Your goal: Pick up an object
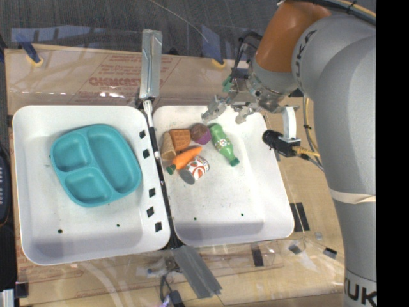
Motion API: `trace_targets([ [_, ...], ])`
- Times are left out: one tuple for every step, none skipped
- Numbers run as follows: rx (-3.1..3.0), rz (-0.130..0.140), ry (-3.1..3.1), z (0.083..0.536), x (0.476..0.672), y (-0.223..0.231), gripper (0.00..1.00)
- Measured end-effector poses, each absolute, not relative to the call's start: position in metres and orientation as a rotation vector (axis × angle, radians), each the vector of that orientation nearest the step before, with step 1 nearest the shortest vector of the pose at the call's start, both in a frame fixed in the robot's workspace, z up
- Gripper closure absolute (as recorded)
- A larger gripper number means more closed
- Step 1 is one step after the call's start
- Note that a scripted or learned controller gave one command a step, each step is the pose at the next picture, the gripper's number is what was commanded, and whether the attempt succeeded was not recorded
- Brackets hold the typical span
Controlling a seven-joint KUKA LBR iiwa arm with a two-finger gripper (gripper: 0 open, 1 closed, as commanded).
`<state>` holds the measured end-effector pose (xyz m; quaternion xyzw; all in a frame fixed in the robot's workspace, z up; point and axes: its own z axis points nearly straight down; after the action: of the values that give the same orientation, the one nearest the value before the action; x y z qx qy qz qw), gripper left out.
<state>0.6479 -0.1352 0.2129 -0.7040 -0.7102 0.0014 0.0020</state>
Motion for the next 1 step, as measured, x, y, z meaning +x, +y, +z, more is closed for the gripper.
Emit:
trace_targets([
  [-2.119,-0.009,-2.332,0.0972,0.6602,-0.1228,0.0],
])
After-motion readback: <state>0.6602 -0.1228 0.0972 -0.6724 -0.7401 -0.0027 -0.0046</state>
